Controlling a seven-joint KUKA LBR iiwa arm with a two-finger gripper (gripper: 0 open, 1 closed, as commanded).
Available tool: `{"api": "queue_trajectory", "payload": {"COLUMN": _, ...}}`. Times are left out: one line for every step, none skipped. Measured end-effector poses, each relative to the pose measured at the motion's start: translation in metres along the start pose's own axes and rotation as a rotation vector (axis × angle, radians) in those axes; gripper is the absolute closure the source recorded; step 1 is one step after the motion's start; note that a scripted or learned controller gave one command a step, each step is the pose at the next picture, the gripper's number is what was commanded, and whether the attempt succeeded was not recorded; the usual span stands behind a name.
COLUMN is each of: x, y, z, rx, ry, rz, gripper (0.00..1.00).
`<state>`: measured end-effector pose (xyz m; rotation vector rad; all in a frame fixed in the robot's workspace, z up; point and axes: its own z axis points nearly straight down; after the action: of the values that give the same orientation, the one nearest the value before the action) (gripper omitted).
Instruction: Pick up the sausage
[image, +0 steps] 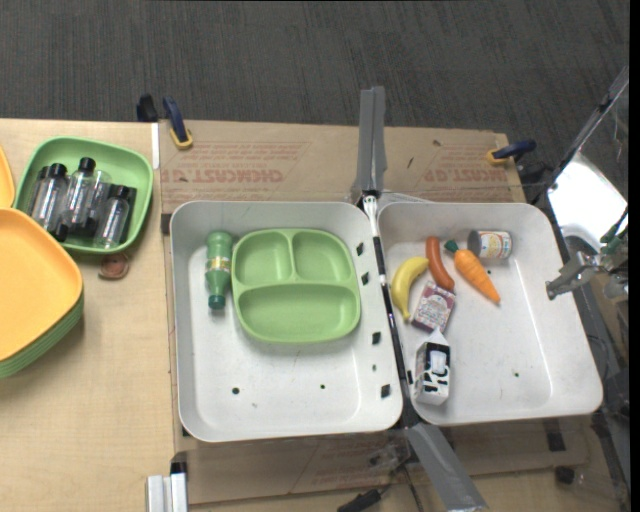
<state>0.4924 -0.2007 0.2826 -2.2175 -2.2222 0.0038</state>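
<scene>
The sausage (438, 262), a short red-orange link, lies in the right bin (520, 380) near its back left. A yellow banana (404, 284) is on its left and an orange carrot (477, 275) on its right. My gripper (574, 277) hangs at the right rim of that bin, well to the right of the sausage and apart from it. Nothing of the bin's contents is at the gripper.
In the right bin are also a small can (490, 244), a pink packet (433, 308) and a black-and-white carton (433, 371). The left bin (290, 390) holds a green divided plate (295, 283) and a green bottle (218, 268). A green tray of bottles (85, 195) and orange plates (30, 290) sit far left.
</scene>
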Motion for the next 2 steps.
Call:
{"api": "queue_trajectory", "payload": {"x": 0.017, "y": 0.013, "z": 0.192, "rx": -0.001, "ry": 0.001, "rz": 0.003, "gripper": 0.0}}
{"api": "queue_trajectory", "payload": {"x": 0.013, "y": 0.092, "z": 0.191, "rx": -0.003, "ry": -0.001, "rz": -0.029, "gripper": 0.0}}
